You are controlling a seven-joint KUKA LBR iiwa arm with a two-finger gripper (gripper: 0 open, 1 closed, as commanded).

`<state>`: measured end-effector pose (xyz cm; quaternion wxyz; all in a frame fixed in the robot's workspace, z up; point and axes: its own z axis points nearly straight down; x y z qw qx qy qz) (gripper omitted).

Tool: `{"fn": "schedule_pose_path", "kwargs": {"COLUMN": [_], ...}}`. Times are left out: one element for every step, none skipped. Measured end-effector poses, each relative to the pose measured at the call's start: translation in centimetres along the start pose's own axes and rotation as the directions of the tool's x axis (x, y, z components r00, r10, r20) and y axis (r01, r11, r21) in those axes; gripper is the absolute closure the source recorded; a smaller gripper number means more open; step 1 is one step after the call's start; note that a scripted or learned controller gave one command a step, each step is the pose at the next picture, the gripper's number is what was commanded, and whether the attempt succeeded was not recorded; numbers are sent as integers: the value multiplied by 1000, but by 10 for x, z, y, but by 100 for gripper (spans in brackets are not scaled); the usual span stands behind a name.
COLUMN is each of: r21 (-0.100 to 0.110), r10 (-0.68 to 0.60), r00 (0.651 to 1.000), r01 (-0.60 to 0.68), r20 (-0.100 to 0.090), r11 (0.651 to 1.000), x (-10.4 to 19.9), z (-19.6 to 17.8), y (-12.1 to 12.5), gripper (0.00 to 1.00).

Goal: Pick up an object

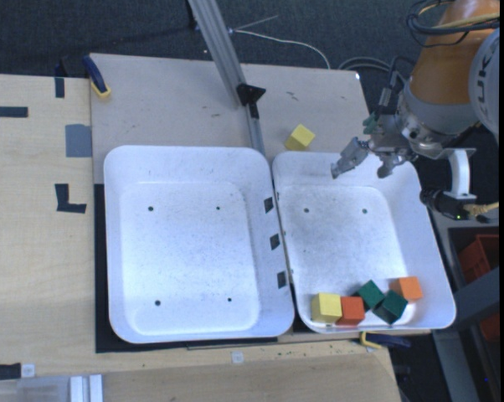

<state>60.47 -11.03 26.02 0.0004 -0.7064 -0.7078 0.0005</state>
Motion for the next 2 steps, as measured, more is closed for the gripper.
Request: {"fn": "schedule_pose_path", "kwargs": {"r21": [-10,8], "r10": [-4,-1], "r00": [1000,1000], "r01": [4,1], "r20": [0,0], "r11": [1000,1000], "x": [37,46], "z": [-68,51], "y": [62,76], "gripper": [0,0]}}
